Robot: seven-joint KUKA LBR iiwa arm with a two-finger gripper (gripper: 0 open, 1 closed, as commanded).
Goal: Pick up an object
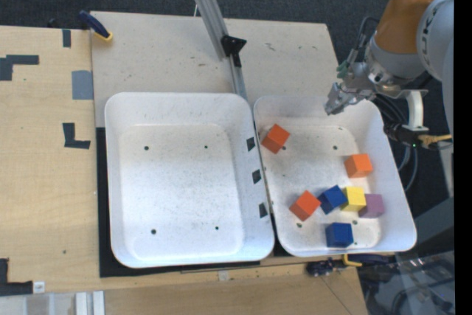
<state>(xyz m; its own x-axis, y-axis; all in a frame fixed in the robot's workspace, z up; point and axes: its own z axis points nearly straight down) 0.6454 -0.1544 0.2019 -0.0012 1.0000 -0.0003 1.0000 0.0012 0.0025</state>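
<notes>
While we are looking down on the bench, the gripper (335, 104) is hanging over the far edge of the right bin (394, 181).

We are seeing the grey arm (413, 26) reaching in from the right, and we cannot tell whether the tool is apart or together, nor anything clamped in it. Seven blocks are lying in the right bin: an orange block (276, 137) is sitting alone near the far left corner, another orange block (358, 165) is resting by the right wall, and a third orange block (304, 205), a blue block (332, 198), a yellow block (355, 198) and a purple block (372, 206) are clustering in a row toward the near side, with a second blue block (339, 234) just in front of them. We are seeing the left bin (177, 122) lying beside it.
</notes>
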